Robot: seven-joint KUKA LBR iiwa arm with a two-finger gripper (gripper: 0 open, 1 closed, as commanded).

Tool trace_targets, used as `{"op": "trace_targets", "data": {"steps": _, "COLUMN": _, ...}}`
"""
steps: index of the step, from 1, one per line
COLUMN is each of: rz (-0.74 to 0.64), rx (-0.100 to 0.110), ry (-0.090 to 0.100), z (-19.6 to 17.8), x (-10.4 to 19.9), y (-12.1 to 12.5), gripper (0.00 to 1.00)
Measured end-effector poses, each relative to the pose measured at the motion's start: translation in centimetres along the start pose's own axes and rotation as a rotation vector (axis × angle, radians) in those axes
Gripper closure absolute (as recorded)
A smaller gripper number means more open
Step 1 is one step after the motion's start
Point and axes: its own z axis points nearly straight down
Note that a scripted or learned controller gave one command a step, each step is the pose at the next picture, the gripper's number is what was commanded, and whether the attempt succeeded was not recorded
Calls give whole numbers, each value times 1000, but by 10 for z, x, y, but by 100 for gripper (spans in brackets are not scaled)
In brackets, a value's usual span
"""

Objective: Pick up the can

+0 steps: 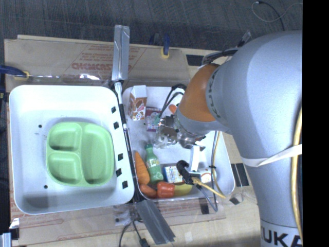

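In the right bin [224, 164], a small can-like object with a dark, purplish label [152, 121] lies near the back, just right of a brown and white carton [137, 102]. My gripper [166, 133] is low in the middle of this bin, right beside that object and slightly in front of it. The orange wrist band [198, 99] and grey arm cover the bin's right and back parts. I cannot make out whether anything is held.
Packed along the right bin's front are a green bottle [152, 163], a carrot [142, 169], a red item [165, 189], a banana [183, 190] and a small box [174, 173]. The left bin [25, 138] holds a green divided tray [80, 153].
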Motion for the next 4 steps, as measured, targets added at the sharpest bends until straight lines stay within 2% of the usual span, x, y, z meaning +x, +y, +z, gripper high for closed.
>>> {"op": "trace_targets", "data": {"steps": 1, "rz": 328, "rx": -1, "ry": 2, "z": -1, "x": 15, "y": 63, "gripper": 0}}
{"op": "trace_targets", "data": {"steps": 2, "rz": 294, "rx": -1, "ry": 2, "z": -102, "x": 61, "y": 61, "gripper": 0}}
{"op": "trace_targets", "data": {"steps": 3, "rz": 424, "rx": 0, "ry": 0, "z": -101, "x": 204, "y": 55, "gripper": 0}}
{"op": "trace_targets", "data": {"steps": 4, "rz": 645, "rx": -6, "ry": 4, "z": -11, "x": 272, "y": 22, "gripper": 0}}
